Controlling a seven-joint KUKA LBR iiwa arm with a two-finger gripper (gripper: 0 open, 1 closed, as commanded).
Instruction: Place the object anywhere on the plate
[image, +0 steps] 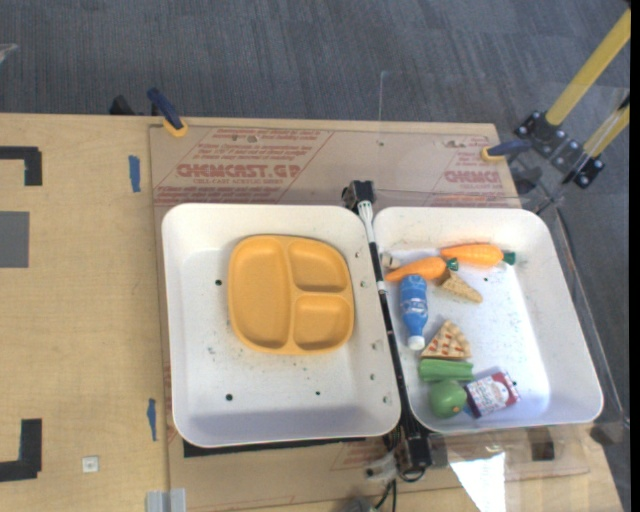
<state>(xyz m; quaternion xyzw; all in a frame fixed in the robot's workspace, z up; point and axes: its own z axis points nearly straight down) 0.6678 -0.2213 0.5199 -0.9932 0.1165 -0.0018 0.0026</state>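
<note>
Brown cardboard is covering the bench under two white bins sitting side by side in the camera view. The left bin (190, 330) is holding the yellow three-part plate (262, 290), which is lying flat with nothing on it. Every candidate object is lying in the right bin (560, 330), across the shared rim from the plate: two carrots (472, 255), a blue bottle (412, 305), a waffle wedge (447, 343), green pieces (448, 398) and a red packet (492, 392). The bottle is lying nearest the plate, just beside the shared rim, with its long axis running almost parallel to that rim. I cannot tell the gripper's state from this view. Since the arm reaches in from the right, the objects are probably sitting on its near side, with the plate beyond them to the left.
</note>
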